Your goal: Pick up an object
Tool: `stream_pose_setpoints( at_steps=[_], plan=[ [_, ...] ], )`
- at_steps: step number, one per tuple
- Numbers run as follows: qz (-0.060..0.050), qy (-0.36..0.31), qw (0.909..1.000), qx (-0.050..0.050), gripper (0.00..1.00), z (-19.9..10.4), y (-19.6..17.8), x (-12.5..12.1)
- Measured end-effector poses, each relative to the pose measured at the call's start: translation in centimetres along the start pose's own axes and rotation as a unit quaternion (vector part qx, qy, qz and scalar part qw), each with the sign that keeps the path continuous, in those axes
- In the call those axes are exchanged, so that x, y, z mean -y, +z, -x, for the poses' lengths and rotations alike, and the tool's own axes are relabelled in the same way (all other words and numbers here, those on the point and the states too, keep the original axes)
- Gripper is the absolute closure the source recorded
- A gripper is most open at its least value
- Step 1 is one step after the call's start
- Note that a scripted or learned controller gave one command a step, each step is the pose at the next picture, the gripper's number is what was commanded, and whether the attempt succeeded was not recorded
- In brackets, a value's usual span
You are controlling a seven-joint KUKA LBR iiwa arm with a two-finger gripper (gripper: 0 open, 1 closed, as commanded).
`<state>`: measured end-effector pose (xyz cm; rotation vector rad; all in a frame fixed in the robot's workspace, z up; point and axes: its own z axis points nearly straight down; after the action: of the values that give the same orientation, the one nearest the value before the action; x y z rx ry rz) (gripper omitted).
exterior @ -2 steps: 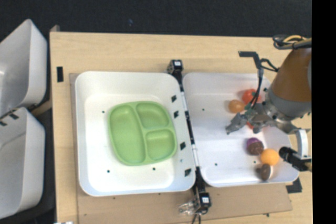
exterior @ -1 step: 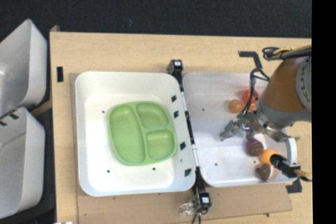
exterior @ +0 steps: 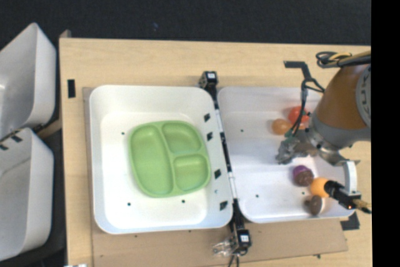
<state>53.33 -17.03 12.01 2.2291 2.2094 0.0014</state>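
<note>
Right now I see the arm (exterior: 340,106) reaching over the right bin (exterior: 250,109), its orange band above the wrist near the bin's right edge. The claw (exterior: 289,152) hangs low over the middle of that bin, pointing toward the bin's centre. From this slanted view the fingers are a dark grey cluster and I cannot tell how far apart they stand, nor do I see anything between them.

Several small objects lie in the right bin. An orange ball (exterior: 280,127) sits just beyond the claw, toward the far edge, with a red piece (exterior: 295,114) touching or just beside it. A purple piece (exterior: 302,173) lies just on the near side of the claw, apart from it. A yellow-orange piece (exterior: 319,187) and a brown piece (exterior: 313,204) rest near the bin's near right corner, close together.

The left bin (exterior: 106,134) carries a green divided plate (exterior: 169,157), lying flat around its middle.
</note>
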Motion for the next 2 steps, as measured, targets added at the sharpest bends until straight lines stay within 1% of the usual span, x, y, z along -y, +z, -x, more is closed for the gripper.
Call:
stream_pose_setpoints(
  at_steps=[1, 2],
  plan=[
    [0.000, -0.006, 1.0000, 0.000, 1.00, -0.1, -4.3, -0.6],
    [0.000, -0.006, 1.0000, 0.000, 1.00, -0.4, -9.8, -1.6]
  ],
)
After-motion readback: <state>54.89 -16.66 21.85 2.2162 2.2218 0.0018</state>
